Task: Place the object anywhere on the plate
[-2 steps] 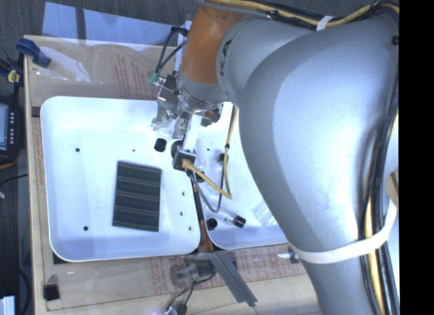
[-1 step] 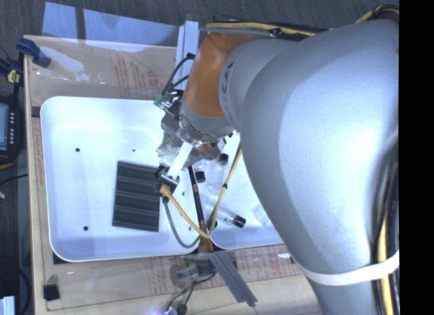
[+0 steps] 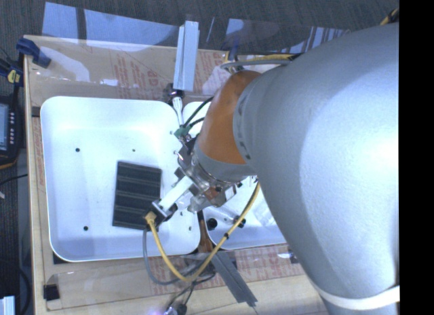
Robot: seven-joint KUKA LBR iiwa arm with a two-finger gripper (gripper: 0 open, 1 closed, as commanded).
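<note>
We look down on two white bins on a bench (image 3: 102, 283). In the left bin (image 3: 74, 137) a dark ribbed rectangle – the plate (image 3: 137, 195) – lies flat on the floor, in the lower right part of that bin and close to its right wall. The grey arm (image 3: 325, 157) with its orange band (image 3: 220, 130) covers most of the right bin (image 3: 234, 235), so we see just a small piece of that bin's floor under the wrist. The gripper (image 3: 193, 191) hangs over the wall between the two bins, just beside the plate's right edge – we cannot tell if it is apart from the plate or touching it. A yellow cable (image 3: 159, 252) runs from the wrist down over the front of the bins. The object we cannot pick out anywhere, and whether the gripper has hold of something we cannot tell.
</note>
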